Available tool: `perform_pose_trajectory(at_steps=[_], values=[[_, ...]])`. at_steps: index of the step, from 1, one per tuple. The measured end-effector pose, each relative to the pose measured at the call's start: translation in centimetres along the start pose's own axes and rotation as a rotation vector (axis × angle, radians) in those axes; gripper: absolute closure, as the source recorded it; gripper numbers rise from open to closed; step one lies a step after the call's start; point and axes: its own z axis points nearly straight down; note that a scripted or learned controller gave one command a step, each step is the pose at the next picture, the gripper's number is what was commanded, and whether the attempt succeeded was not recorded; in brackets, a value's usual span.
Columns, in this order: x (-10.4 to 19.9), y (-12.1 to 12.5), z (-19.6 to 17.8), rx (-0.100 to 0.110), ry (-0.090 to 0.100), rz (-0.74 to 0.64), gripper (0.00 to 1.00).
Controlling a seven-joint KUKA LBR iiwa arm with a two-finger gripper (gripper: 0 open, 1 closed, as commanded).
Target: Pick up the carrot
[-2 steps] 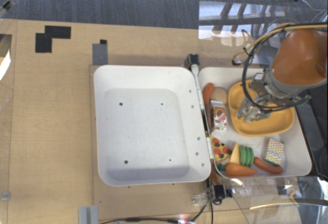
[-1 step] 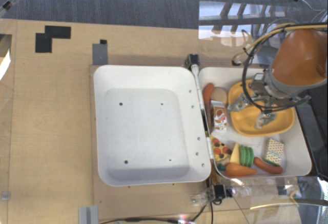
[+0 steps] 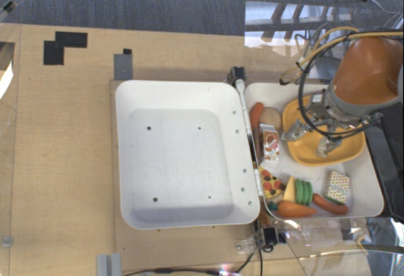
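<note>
a: where is the carrot lying right now?

b: it is lying near the front edge of the right bin, just below a green vegetable and a yellow wedge, with a slice of pizza to its left and a red sausage to its right.

a: and the claw?

b: it is hanging over the yellow plate at the back of that bin, well apart from the carrot. its fingers are standing spread, gripping nothing.

a: anything else sitting in there?

b: a small carton, a patterned box, and a long reddish piece by the bin's left wall. the left bin is sitting beside it on the desk.
</note>
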Motion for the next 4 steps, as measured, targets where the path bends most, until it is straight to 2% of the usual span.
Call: perform_pose_trajectory(at_steps=[1,2,3,4], values=[[-0.8,-0.1,-1.1,0.010,-0.014,-0.002,1.00],[-7.4,3.7,-9.3,-0.001,0.001,0.331,1.00],[-3.3,0.5,-3.0,-0.011,0.009,0.072,1.00],[-15.1,7.4,-9.2,-0.006,-0.003,0.155,1.00]])
